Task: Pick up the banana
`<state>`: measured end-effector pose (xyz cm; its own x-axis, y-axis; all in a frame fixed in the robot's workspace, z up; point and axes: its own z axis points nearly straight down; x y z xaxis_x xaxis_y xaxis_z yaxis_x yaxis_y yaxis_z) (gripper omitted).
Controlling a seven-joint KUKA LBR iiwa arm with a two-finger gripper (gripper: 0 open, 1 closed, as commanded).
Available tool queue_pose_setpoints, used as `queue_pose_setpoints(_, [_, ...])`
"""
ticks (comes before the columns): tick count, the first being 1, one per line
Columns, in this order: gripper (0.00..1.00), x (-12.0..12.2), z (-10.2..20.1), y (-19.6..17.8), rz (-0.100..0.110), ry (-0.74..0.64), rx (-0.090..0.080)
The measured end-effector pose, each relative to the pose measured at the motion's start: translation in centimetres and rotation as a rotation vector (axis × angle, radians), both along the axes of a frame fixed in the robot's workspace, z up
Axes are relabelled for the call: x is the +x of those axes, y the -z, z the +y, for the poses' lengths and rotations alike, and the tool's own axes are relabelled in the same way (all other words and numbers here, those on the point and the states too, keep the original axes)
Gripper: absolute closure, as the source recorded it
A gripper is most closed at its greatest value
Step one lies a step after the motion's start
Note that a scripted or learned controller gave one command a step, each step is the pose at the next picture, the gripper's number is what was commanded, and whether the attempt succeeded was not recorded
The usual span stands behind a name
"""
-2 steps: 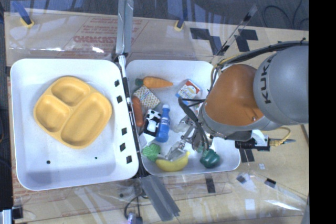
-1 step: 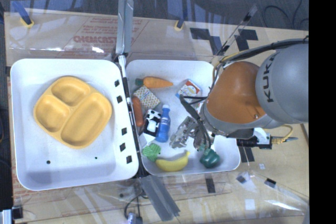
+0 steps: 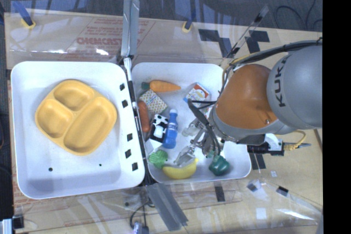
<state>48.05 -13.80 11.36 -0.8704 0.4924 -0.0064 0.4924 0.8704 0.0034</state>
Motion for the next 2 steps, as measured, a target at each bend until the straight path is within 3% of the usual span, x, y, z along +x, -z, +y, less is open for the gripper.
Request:
queue_pose_setpoints(1, [0.00,0.09,0.14,1.70,-0.004,-0.152,-0.002])
queue_pose_setpoints(2, [1.00,0.00,0.18,0.88,0.000,-0.157,-0.001])
